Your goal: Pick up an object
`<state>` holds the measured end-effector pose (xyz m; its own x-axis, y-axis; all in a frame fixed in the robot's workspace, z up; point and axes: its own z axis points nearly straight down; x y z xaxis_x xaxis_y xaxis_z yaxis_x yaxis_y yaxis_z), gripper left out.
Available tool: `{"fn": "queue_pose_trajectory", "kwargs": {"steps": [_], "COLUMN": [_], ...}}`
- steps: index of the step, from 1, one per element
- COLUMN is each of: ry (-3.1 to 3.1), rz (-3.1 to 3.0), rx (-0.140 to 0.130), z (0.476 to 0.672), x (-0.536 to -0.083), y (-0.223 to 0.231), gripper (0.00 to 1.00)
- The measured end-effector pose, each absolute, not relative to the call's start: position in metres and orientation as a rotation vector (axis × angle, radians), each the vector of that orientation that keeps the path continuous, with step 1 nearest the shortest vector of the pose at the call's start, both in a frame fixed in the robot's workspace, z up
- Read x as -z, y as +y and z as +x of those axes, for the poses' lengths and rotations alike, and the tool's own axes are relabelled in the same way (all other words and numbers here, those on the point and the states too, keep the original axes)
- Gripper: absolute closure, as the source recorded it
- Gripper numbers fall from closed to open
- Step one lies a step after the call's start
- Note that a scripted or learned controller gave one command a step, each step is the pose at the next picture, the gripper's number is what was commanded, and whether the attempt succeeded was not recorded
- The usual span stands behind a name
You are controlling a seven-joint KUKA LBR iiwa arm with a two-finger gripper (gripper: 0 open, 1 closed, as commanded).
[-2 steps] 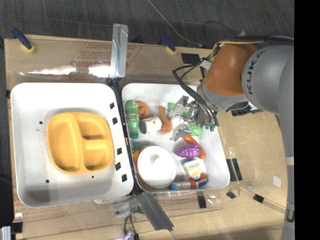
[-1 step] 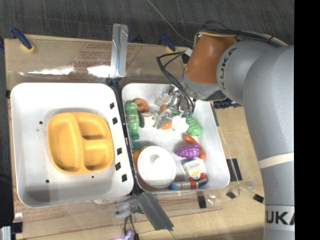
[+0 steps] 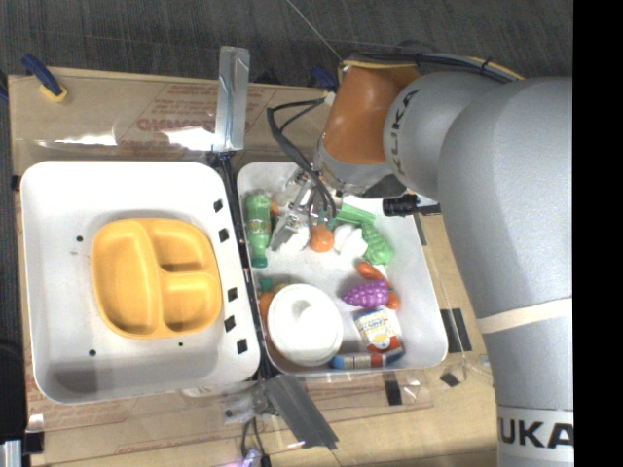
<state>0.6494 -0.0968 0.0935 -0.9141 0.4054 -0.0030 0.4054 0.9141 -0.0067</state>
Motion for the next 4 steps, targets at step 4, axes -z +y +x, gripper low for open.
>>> {"fn": "queue_pose_trajectory", "kwargs": {"steps": [4], "ry": [2.927], "rz": [1.143], "rx": [0.002], "z": [0.613], "x": [-0.093], "y": [-0.189], "gripper": [0.0]}}
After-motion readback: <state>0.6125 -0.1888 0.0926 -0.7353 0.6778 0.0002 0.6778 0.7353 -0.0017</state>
